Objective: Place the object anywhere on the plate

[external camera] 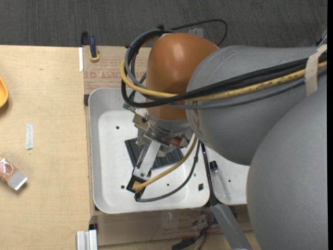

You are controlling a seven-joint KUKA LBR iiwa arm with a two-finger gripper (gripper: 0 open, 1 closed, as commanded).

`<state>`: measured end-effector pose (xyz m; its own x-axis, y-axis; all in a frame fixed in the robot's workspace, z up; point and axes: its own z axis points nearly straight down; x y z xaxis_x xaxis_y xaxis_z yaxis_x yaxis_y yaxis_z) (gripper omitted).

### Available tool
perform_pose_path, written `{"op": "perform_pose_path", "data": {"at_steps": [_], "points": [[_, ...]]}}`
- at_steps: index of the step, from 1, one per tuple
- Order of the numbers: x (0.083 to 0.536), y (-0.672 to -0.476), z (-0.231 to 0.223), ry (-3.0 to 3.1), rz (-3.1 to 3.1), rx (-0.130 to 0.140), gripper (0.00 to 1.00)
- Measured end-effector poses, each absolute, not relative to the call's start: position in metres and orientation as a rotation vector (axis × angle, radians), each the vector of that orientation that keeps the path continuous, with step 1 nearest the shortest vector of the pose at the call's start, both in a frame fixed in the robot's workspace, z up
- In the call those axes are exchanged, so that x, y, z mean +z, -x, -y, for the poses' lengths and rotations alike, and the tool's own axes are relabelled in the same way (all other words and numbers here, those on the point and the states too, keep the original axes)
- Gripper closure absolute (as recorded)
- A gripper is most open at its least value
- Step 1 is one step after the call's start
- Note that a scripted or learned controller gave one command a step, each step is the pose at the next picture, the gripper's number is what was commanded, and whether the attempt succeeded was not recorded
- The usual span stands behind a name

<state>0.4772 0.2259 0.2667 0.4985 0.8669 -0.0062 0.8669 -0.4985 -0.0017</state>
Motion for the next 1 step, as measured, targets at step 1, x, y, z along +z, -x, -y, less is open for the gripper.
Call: {"op": "perform_pose_path", "data": {"at_steps": [1], "points": [[0.2668, -0.4772, -0.2258, -2.717, -1.573, -0.01, 0.0]]}}
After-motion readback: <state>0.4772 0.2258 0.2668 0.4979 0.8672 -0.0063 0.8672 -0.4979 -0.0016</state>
